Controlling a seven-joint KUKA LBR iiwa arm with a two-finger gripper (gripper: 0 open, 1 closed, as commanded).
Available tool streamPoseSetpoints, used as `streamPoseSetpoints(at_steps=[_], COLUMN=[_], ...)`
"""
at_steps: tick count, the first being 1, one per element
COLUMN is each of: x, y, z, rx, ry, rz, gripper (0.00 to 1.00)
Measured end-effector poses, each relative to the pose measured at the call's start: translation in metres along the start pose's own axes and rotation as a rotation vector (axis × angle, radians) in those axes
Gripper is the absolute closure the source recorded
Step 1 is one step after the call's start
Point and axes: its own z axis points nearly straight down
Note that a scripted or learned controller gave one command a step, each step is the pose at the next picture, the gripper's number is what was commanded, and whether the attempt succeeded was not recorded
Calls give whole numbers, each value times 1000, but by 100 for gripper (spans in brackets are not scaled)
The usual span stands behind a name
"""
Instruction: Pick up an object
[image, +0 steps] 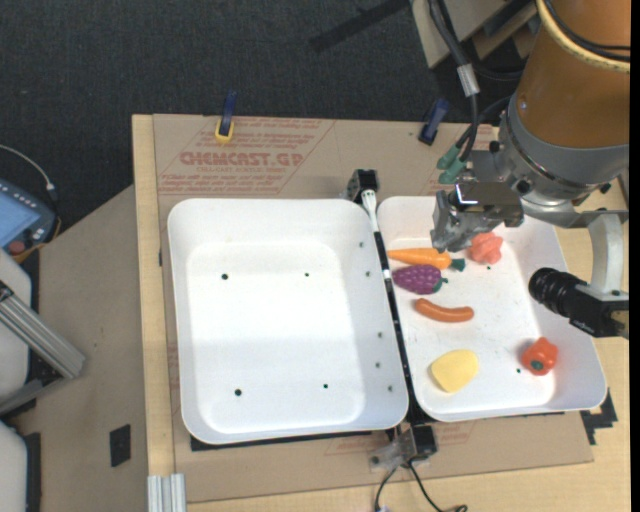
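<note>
While the carrot (420, 258) lies near the right bin's (570, 395) far left corner, I see my pincer (452, 238) low just above its leafy end, beside a pink toy (486, 248); whether it is apart or together, I cannot tell. Grapes (417, 279), sausage (444, 312) lie nearby.

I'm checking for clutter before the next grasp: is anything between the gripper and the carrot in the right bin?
Nothing visible stands between them. The gripper hangs over the right bin, just above the carrot. The pink piece lies off to its right, and the purple grapes lie right beside the carrot on its near side.
</note>
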Motion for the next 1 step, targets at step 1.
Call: streamPoseSetpoints(at_steps=[1], x=[0], y=[1], z=[-10], rx=[-3], ry=[-1], rz=[0], gripper=[100])
